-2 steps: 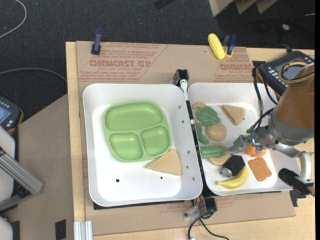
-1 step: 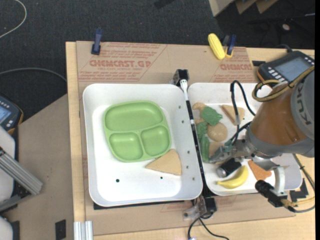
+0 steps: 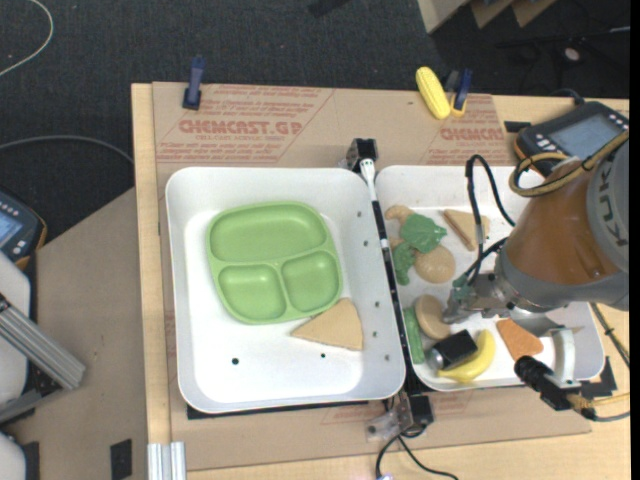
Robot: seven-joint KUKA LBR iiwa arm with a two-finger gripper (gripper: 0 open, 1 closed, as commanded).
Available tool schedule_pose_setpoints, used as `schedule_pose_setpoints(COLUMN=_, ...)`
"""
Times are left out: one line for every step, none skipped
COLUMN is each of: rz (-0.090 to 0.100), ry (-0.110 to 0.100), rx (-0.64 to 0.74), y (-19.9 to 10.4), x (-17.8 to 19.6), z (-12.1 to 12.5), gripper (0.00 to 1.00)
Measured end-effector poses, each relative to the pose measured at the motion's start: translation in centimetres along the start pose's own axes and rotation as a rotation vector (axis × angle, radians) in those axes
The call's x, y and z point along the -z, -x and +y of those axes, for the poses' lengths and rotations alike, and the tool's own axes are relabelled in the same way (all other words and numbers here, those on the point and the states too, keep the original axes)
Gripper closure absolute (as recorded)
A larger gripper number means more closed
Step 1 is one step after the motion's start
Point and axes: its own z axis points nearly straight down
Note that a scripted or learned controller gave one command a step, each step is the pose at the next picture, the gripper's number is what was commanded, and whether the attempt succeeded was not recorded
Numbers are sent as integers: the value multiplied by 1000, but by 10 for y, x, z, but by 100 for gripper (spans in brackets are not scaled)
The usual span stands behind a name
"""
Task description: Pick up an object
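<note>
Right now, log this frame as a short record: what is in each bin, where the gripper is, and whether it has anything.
left bin: green three-compartment plastic tray; tan wedge-shaped piece by the tray's lower right corner
right bin: green leafy toy, round beige pieces, yellow banana, small black block, orange piece
gripper: low over right bin, beside a beige disc
grasp: cannot tell

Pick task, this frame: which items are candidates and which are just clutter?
Candidates, right bin: banana, black block, green leafy piece, tan round pieces, orange piece; gripper over them.

Clutter: green divided tray, tan wedge, clamps.
</note>
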Motion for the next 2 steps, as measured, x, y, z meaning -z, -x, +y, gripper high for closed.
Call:
schedule_pose_setpoints(rz=-1, ry=2, rx=3, y=-10, x=114, z=1, gripper=100)
schedule_pose_setpoints(rz=-2, ry=-6, rx=1, y=36, x=-2, z=-2, gripper=100)
